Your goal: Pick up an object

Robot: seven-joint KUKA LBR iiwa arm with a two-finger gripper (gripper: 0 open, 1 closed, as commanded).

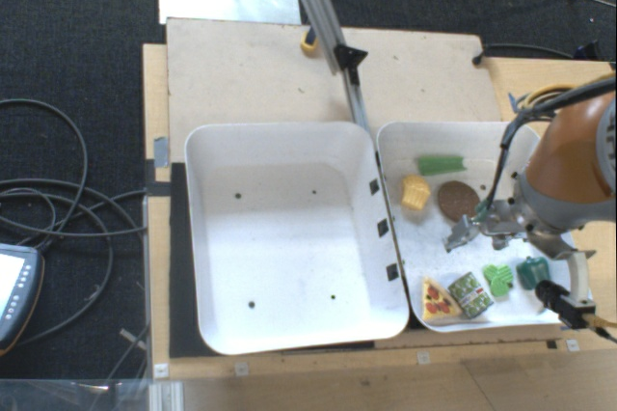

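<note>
White right bin (400,141): fingers (453,239) (possibly spread) hold nothing.

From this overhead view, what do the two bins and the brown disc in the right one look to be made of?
Left bin and right bin: probably thin moulded plastic, judging by the smooth white surface, rounded corners and soft sheen. Brown disc: flat, round, dull and evenly coloured, likely a plastic or rubber toy food piece; the view is too coarse to tell which.
</note>
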